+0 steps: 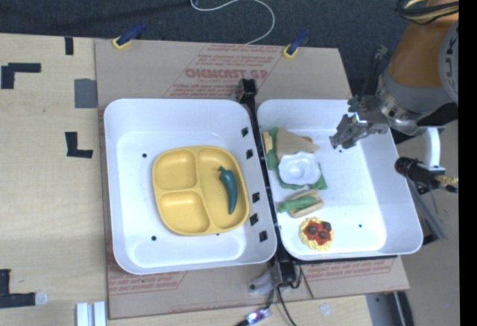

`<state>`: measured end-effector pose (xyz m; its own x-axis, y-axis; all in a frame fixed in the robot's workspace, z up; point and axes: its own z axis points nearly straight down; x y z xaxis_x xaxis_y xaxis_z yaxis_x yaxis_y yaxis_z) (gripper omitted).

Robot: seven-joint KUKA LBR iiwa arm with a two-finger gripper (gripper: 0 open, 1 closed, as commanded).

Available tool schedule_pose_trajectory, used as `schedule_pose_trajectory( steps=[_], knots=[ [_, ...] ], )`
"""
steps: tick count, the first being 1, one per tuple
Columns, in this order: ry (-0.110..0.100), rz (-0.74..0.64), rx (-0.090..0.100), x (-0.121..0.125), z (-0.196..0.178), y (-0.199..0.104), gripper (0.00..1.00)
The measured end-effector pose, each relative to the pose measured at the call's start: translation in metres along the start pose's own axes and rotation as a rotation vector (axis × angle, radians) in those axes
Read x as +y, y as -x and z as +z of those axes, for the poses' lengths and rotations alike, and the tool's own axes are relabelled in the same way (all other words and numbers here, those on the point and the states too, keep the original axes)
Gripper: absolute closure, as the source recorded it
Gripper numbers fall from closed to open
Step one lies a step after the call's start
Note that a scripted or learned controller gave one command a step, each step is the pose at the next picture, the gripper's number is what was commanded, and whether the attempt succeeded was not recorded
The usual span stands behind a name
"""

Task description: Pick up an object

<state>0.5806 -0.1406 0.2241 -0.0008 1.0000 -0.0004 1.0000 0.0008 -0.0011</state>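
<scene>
- Gripper [347, 132] hovers at the right bin's [387, 239] one o'clock, nothing seen between its tips; spread or pressed, can't tell
- Egg [298, 167], sandwich [301, 204], pizza [317, 233] untouched at nine; pick not yet made

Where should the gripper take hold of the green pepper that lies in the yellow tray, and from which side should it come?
Probably at the middle of the green pepper, coming straight down from above. It lies flat and alone in the right compartment of the yellow tray, long and thin, running top to bottom of the view. The fingers would best close across its narrow width, left and right of it, where the tray floor leaves room.
</scene>
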Motion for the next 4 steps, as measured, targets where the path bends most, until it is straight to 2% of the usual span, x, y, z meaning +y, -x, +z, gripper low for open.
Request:
schedule_pose_trajectory(
  steps=[2, 3, 4],
  knots=[
    [-0.002, -0.004, 0.002, -0.012, -0.003, -0.094, 1.00],
    [-0.003, -0.006, 0.002, -0.030, 0.000, -0.155, 1.00],
    [-0.002, -0.001, 0.001, -0.032, -0.001, -0.154, 1.00]
  ],
)
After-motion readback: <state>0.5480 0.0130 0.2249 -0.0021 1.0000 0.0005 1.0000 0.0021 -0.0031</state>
